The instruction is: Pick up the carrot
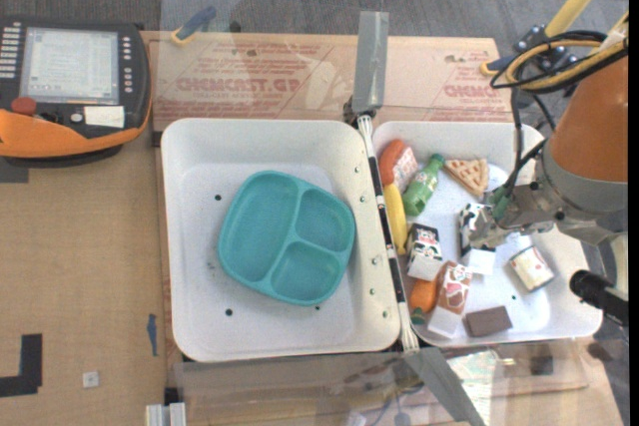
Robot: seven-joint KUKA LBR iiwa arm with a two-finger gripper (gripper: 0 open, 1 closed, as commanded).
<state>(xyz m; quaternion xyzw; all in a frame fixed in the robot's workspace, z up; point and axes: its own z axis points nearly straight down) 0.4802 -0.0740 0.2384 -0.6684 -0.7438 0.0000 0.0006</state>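
At the far left of the frame a control tablet (72, 80) with an orange grip sits on the brown bench, well apart from the work. Next comes the left bin (190, 244), and in it lies a teal divided plate (287, 236) with nothing on it. Crossing the seam into the right bin (569, 314), the toys crowd against its left wall: a red piece at the top, a green bottle (422, 185) beside it, a yellow banana-like piece (395, 214) below, small cartons in the middle, and the carrot (423, 295), an orange stub low in the frame, tucked between the bin wall and a carton (452, 286), touching or nearly touching it. A waffle wedge (467, 175) lies toward the top and a brown block (487, 320) near the bottom edge. Further right the gripper (486, 226) hangs low over the middle of that bin, near a black-and-white toy; from here I can't tell whether it is spread or closed, and nothing can be seen in its grasp. By my reckoning the job is barely begun: the carrot still rests in the bin, down and to the left of the tool, so reaching it, gripping and lifting all remain.
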